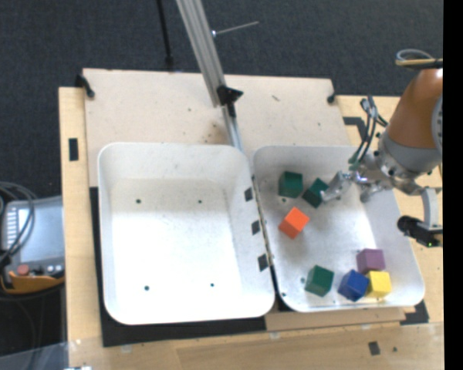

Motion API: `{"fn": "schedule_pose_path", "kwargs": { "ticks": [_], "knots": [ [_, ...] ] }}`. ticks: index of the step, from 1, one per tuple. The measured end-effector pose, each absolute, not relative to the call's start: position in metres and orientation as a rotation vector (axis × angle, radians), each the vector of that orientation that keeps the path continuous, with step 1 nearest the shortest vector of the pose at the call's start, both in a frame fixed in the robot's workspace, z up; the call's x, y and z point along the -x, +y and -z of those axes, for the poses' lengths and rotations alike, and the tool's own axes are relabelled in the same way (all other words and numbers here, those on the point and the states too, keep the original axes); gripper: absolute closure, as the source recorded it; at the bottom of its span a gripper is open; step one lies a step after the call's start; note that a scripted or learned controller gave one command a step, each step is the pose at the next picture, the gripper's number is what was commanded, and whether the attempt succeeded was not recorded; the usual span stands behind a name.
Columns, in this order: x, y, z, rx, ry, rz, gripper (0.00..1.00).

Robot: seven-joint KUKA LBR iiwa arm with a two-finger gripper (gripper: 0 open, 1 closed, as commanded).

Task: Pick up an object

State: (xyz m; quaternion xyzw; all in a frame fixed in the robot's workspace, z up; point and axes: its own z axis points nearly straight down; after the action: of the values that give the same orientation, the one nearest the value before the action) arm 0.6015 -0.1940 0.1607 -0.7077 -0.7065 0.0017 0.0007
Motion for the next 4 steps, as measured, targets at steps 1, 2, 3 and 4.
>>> {"fn": "schedule_pose_path", "kwargs": {
  "ticks": [1,2,3,4],
  "knots": [
    [-0.602,-0.201,-0.100,2.223,-2.219,-0.005,0.00],
    [-0.604,-0.201,-0.115,2.231,-2.220,0.004,1.00],
    [-0.607,-0.208,-0.179,2.230,-2.224,0.005,1.00],
    [-0.608,-0.200,-0.237,2.223,-2.231,0.007,1.00]
  ]
}}
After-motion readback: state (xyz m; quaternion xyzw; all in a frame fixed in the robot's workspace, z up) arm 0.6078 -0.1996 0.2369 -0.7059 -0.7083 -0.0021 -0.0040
